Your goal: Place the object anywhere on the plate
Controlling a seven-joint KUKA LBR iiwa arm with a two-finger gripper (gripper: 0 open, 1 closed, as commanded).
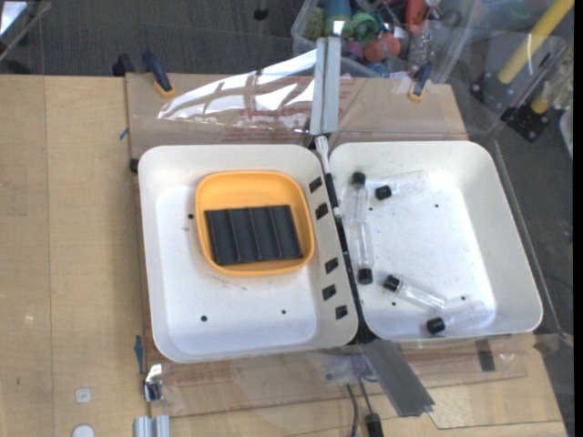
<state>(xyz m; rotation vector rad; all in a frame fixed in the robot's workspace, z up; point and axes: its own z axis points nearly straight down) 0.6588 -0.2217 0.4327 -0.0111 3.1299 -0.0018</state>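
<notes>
Clear vials with black caps (414,291) lie scattered in the right white bin (510,244). Behind the wooden tabletop (64,244), a clear tub of colourful toys (392,12) stands.

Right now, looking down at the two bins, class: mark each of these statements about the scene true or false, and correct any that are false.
1. The orange plate sits in the left bin. True.
2. A dark ridged block lies on the plate. True.
3. The clear tubes with black caps are in the left bin. False: they lie in the right bin.
4. The plate is turned upside down. False: it sits open side up, with the block resting in it.
5. A clear tub of colourful items stands beyond the bins, off the bench. True.
</notes>
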